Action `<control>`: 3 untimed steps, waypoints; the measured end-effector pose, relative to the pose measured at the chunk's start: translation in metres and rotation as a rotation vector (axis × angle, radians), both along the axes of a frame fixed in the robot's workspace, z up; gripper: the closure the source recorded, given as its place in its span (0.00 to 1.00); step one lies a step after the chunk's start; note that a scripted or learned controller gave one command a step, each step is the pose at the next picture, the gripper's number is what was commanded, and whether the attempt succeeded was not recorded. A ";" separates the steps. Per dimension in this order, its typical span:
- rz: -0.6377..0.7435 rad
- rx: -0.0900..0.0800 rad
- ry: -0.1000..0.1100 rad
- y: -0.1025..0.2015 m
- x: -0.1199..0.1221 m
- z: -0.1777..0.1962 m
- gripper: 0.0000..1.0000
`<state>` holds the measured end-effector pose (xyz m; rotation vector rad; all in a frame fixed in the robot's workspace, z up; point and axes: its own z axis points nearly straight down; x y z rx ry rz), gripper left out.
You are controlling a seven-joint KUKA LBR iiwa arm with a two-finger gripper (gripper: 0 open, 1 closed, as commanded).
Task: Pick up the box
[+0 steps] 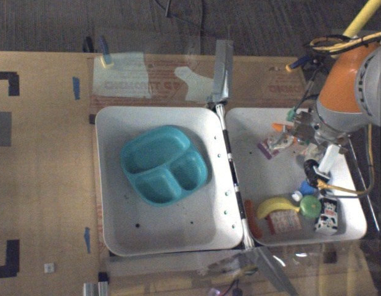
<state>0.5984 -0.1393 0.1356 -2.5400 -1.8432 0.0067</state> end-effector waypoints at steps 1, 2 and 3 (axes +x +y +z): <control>0.086 -0.004 -0.011 0.042 -0.028 -0.049 0.00; 0.006 0.000 0.000 0.084 -0.090 0.045 0.00; -0.157 -0.003 0.000 0.107 -0.069 0.085 0.00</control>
